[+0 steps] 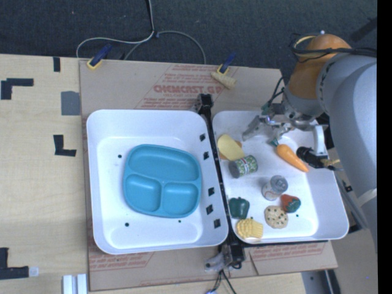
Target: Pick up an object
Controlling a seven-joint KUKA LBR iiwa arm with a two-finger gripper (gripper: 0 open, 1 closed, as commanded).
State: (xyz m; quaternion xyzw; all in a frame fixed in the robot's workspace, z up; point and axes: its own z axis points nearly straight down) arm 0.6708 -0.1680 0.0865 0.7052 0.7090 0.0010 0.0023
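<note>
Camera view: fixed above the bench, looking down at a slant on two white bins side by side.
Left bin point(104, 164): holds one blue divided plate point(162, 180), lying flat near its middle.
Right bin point(327, 216): holds the small toy items, all loose on its floor.
Arm: grey, with an orange band point(315, 63), reaching in from the right over the far right corner of the right bin.
Gripper point(264, 126): low over the far part of the right bin; its metal fingers splay towards the left and look parted with nothing between them, so I judge the claw wide and holding nothing.
Nearest things: a carrot point(291, 157) just near and right of the claw, and a yellow piece point(229, 146) near and left of it, by the wall between the bins.
Carrot axis: long axis runs slantwise, from far-left to near-right.
Other items: a small tin can point(244, 166) lying on its side near the yellow piece; a grey round lid point(276, 185); a red and green piece point(290, 203); a cookie point(276, 217); a corn cob point(249, 228); a dark green pepper point(239, 207).
Key relation: every candidate lies on the near side of the claw, the carrot closest; a grasp would likely need the fingers set across its slanted axis.
Progress: nothing lifted yet, by my reading.
</note>
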